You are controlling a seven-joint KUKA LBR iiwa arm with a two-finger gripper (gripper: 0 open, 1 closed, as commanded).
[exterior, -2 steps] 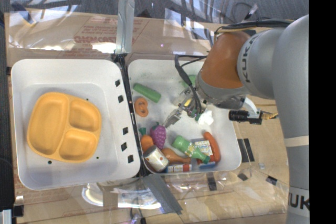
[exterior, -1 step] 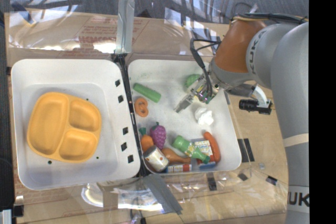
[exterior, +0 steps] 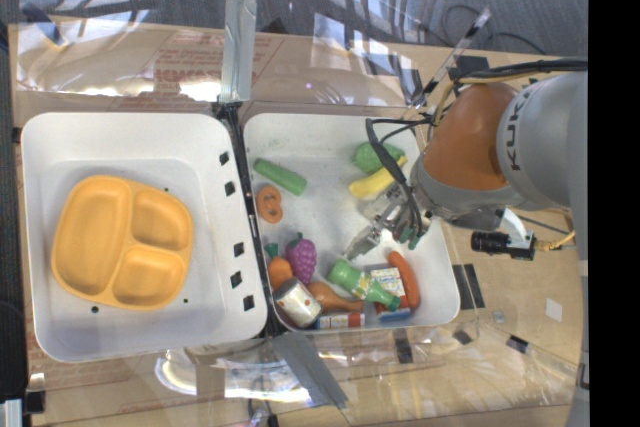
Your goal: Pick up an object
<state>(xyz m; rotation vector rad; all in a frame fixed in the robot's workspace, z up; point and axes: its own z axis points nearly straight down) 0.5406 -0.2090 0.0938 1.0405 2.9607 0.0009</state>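
Tool [exterior: 372, 237] low in right bin [exterior: 330, 130], fingers spread, nothing between them. Nearest target: green bottle [exterior: 362, 281], just below tool. Risk: crowded pile along bin's near edge; fingers may snag hotdog [exterior: 404, 277] or grapes [exterior: 301, 257], grasp slips.

Table [exterior: 120, 65] w/ cardboard-brown top under clear plastic sheeting; two shallow white bins side by side on it, left bin [exterior: 40, 215] & right bin [exterior: 330, 130], touching at a taped seam
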